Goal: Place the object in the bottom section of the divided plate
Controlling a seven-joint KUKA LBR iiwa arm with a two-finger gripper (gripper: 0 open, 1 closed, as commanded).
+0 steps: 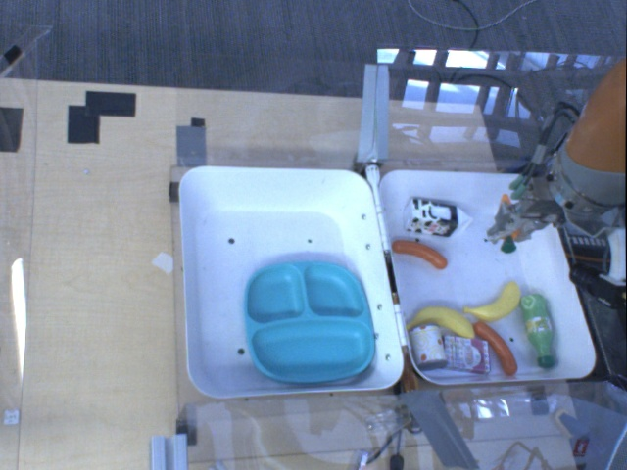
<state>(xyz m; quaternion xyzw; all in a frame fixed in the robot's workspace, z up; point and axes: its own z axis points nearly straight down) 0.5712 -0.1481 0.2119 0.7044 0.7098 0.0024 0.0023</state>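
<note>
Your gripper (pixel 509 225) hangs over the right bin (pixel 578 360); I cannot tell its grip. Grab one toy, then aim for the blue plate (pixel 310 323).

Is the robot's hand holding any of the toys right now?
I can't tell. The gripper hangs over the right bin, near its top right corner, too small and blurry to show anything in it. The bananas and sausages lie in the bin.

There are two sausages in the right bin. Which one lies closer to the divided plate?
The sausage alone at the bin's left wall, just below the cow-patterned carton. The other sausage lies lower right, beside the green bottle.
</note>
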